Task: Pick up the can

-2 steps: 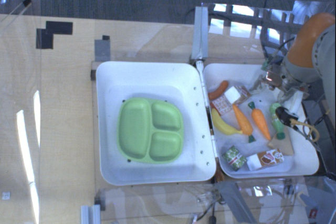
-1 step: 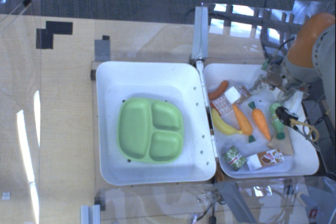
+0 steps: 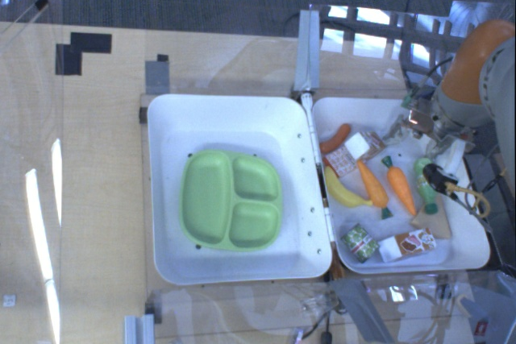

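A small green-labelled can [image 3: 357, 242] lies on its side near the front edge of the right bin [image 3: 476, 250]. My gripper [image 3: 419, 131] hangs over the back right part of that bin, under the arm's orange band [image 3: 474, 60]. It is well away from the can, up and to the right of it. Between them lie two carrots [image 3: 401, 189] and a green bottle [image 3: 425, 183]. Nothing can be seen held in the gripper.
The right bin also holds a red sausage [image 3: 334, 136], a white and red box [image 3: 345, 158], a banana [image 3: 345, 193] and a white carton [image 3: 413, 244] beside the can. A green divided plate [image 3: 231, 199] sits in the left bin [image 3: 169, 133].
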`<state>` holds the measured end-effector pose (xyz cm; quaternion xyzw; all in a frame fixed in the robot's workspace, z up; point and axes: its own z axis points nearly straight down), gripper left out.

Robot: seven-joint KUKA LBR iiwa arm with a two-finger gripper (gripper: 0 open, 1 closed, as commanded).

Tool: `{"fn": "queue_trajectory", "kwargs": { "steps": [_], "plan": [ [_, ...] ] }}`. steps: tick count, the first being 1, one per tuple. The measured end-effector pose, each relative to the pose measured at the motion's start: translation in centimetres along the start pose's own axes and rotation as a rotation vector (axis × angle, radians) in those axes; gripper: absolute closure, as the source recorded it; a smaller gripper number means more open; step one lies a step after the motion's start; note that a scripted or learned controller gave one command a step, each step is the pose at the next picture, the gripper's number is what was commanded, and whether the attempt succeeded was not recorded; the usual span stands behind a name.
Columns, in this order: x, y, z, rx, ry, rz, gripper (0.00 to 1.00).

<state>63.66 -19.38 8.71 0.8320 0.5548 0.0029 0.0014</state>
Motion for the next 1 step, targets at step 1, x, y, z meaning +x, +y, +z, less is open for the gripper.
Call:
{"fn": "queue_trajectory", "kwargs": {
  "steps": [1],
  "plan": [
    [2.67,-4.11,-6.25,0.0,-0.001,-0.288,0.0]
  ]
}}
